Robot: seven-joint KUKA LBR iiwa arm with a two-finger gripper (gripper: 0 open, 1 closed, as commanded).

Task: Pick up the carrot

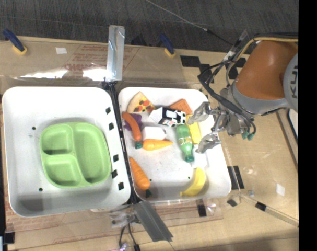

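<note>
Two carrots lie in the right bin (213, 190). One carrot (155, 145) lies flat near the bin's middle, with its green end to the left. A second carrot (139, 175) rests against the bin's left wall, lower down. My gripper (206, 126) hangs over the bin's right edge, well to the right of both carrots. It is open, with one finger (202, 110) toward the back and the other (209, 142) toward the front, and nothing is held between them. A yellow toy (194, 132) lies just left of the fingers.
The right bin also holds a green bottle (185, 142), a banana (196, 183), a pizza slice (141, 104), a black-and-white carton (172, 117), an orange wedge (182, 106) and a sausage (132, 125). A green divided plate (74, 153) sits in the left bin (14, 109).
</note>
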